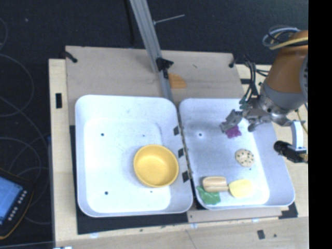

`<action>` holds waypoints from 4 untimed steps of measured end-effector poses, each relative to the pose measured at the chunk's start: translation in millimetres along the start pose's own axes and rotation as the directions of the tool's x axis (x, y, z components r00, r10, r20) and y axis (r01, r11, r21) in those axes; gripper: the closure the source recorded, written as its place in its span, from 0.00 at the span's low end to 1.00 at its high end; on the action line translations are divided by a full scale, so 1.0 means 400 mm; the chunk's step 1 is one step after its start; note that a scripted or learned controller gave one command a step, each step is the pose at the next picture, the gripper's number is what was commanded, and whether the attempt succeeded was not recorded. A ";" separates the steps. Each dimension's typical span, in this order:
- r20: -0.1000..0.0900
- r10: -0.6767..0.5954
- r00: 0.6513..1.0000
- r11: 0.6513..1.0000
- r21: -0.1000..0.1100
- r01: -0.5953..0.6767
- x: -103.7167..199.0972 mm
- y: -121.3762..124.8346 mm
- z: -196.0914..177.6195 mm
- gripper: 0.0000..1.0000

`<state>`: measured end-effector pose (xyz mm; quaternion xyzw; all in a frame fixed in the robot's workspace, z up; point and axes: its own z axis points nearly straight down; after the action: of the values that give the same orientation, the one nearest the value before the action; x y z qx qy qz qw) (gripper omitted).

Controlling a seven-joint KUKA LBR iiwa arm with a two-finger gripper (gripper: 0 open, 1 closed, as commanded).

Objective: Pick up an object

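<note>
Where pincer (pixel 239 121) hovers, small purple object (pixel 234 132)

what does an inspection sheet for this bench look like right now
surface: two white bins side by side, left bin, right bin, on a pale bench
job's things: yellow bowl in left bin; purple piece, speckled cookie, tan roll, yellow lump, green piece in right bin
clutter: orange scrap on the bench behind the bins
grippers: hand low over the right bin, right beside the purple piece; grasp not confirmed
cables: loops above the arm; dark wires on the floor
surroundings: metal rail, screen device
</note>
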<state>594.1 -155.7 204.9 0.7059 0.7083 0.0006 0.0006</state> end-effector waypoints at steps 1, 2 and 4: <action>0.000 0.001 1.000 1.000 0.000 -0.001 0.000 0.000 0.000 0.00; 0.001 0.004 1.000 1.000 0.006 -0.004 0.009 -0.018 0.150 0.00; 0.002 0.010 1.000 1.000 -0.003 -0.010 0.004 -0.015 0.231 1.00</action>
<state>588.3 -154.1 112.5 0.7094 0.7048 0.0010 0.0024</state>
